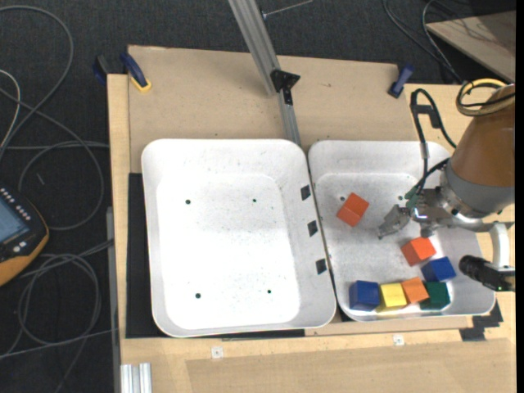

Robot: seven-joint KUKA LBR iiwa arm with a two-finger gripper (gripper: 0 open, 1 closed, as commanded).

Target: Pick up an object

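Leftmost on the bench [205, 80] sits a shallow white left bin [164, 170], its floor bare apart from a few dark dots. Just beside it, touching along a shared wall, is the right bin [360, 158], which carries all the blocks. An orange cube [353, 209] lies alone near the middle of that bin, tilted. Further right, the gripper [399, 221] hangs low over the bin floor between that cube and a second orange block [419, 250]; its fingers look spread apart with nothing between them, though the small dark tips are hard to read. Along the bin's near wall runs a row: a blue block [364, 294], a yellow block [393, 295], a small orange block [415, 288] and a green block [438, 296], with another blue block [440, 269] just above the green one. At far right the grey and orange arm [487, 162] reaches in.

By the look of it, the step in hand is the approach, before any grasp. The next move calls for centring over one block, probably the lone orange cube since it stands well apart from its neighbours, lowering, then closing squarely on its sides despite the tilt.
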